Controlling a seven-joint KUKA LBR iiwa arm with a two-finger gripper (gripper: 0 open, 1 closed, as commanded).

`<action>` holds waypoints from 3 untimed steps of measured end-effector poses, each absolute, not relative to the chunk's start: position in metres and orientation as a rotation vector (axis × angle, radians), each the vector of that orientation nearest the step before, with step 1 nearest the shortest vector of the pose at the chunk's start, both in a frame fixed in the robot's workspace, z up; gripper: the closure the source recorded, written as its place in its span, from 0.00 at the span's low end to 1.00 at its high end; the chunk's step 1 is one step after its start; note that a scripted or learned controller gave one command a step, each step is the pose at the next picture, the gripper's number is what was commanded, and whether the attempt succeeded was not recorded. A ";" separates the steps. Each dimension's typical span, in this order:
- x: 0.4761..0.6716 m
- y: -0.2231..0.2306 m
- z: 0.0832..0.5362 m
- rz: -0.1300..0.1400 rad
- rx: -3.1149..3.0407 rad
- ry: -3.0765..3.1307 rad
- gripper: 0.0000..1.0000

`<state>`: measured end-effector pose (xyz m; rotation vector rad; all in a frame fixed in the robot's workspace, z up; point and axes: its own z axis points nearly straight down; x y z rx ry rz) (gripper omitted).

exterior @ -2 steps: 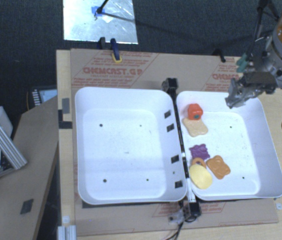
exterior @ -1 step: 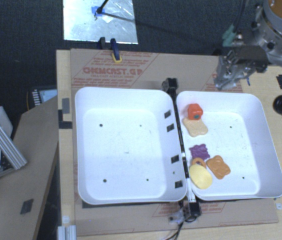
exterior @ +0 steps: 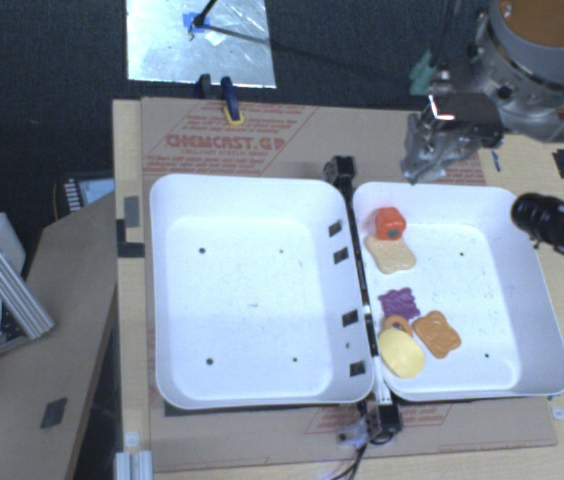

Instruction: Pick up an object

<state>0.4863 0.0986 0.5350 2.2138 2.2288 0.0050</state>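
The gripper (exterior: 432, 164) is seen poised above the far rim of the right bin (exterior: 487, 268), outside the cluster of toys, and nothing is seen between the jaws; whether they are set wide or narrow cannot be told, as the metal there is blurred. Since any object may be picked, the candidates are all found in the right bin, gathered along its left wall. Nearest the gripper an orange-red toy with a green top (exterior: 389, 222) is placed, touching a beige slice (exterior: 391, 256) just in front of it. Further toward the near rim a purple piece (exterior: 399, 301), a yellow rounded piece (exterior: 401, 354) and an orange-brown slice (exterior: 437, 334) are crowded together, touching or nearly so. The orange-red toy is judged the easiest target, being closest and standing taller than its flat neighbour. The approach is likely hampered by the bin wall and the black clips (exterior: 342, 256) joining it to the left bin (exterior: 252, 298), against which the toys are pressed. Both bins are carried on a printed cardboard sheet (exterior: 232, 140) laid over the desk (exterior: 82, 268).
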 end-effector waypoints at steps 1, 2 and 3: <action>0.486 0.113 0.535 0.005 2.215 2.227 1.00; 0.487 0.171 0.535 0.005 2.211 2.233 1.00; 0.486 0.217 0.535 0.005 2.212 2.231 1.00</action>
